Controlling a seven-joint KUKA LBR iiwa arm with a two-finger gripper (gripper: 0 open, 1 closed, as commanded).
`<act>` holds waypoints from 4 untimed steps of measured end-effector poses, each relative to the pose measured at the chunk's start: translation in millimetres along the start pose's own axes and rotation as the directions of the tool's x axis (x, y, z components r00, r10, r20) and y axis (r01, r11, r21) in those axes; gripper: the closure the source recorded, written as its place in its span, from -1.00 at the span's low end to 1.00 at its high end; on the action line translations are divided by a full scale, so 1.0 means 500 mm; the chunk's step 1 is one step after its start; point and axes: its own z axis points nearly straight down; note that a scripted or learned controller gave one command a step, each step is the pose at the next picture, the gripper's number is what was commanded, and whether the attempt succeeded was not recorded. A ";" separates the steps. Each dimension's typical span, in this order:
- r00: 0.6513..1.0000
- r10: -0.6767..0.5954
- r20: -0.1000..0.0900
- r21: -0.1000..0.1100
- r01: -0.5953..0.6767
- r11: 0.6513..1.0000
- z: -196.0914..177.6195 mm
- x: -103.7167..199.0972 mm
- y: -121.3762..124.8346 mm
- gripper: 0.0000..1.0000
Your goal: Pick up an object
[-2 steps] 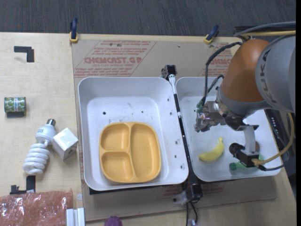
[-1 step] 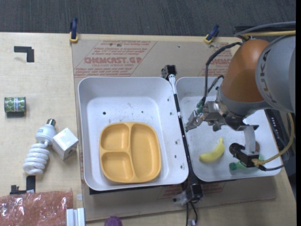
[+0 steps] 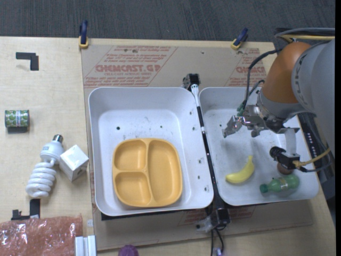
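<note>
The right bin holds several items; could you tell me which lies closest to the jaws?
The yellow banana, lying below the gripper; the green bottle sits farther off, toward the bin's lower right corner.

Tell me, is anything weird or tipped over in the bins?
The green plastic bottle lies on its side in the right white bin, beside the yellow banana. The yellow divided plate sits flat in the left white bin.
</note>
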 end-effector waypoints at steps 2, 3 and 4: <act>1.000 0.002 -0.001 0.000 -0.002 1.000 0.014 0.027 -0.074 1.00; 1.000 0.000 0.000 -0.001 0.000 1.000 0.034 -0.070 -0.034 1.00; 1.000 -0.001 0.000 -0.001 0.001 1.000 -0.013 -0.206 -0.031 1.00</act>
